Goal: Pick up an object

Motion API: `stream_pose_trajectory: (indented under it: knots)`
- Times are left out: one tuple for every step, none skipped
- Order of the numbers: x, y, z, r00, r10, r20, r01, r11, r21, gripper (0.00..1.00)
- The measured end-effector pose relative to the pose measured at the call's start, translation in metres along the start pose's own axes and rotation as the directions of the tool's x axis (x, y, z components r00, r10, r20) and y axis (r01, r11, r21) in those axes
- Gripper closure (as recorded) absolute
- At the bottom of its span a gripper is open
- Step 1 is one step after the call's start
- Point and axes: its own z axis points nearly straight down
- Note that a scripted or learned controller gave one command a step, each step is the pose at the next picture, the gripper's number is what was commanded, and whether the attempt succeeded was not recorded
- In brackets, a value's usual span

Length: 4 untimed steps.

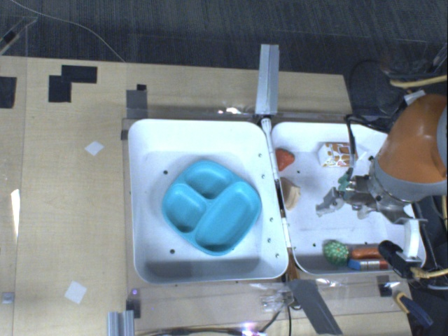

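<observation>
Right bin (308,247) holds several small objs: orange-red piece (285,159) and tan piece (290,196) by its left wall, printed white box (334,155) at back, green ball (336,252) w/ orange-handled tool (365,253) at front. Gripper (329,205) hangs mid-bin over bare floor, nothing seen in it; how far open can't be told. Left bin (150,187) holds a blue divided tray (211,206).

Robotics laboratory test bench.

A light wooden bench (63,208) carries black marker shapes (70,82) along its far side. Two shallow white bins (140,208) are fixed side by side in metal brackets, with an aluminium rail (268,79) standing at their junction. Loose cables (77,30) run across dark carpet (210,12) behind the bench. A grey industrial arm with an orange band (416,145) stands over the right bin.
</observation>
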Motion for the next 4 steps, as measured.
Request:
stream_pose_trajectory:
  knots:
    - [0.001, 0.002, -0.011, 1.000, -0.001, 0.000, 0.001, 1.000, -0.005, 1.00]
    - [-0.030, 0.000, -0.203, 0.988, 0.154, 0.001, -0.154, 0.988, -0.006, 1.00]
    - [-0.046, 0.001, -0.027, 0.998, 0.066, 0.000, -0.066, 0.998, 0.000, 1.00]
    - [-0.016, 0.002, 0.083, 0.981, 0.196, -0.004, -0.196, 0.981, -0.012, 1.00]
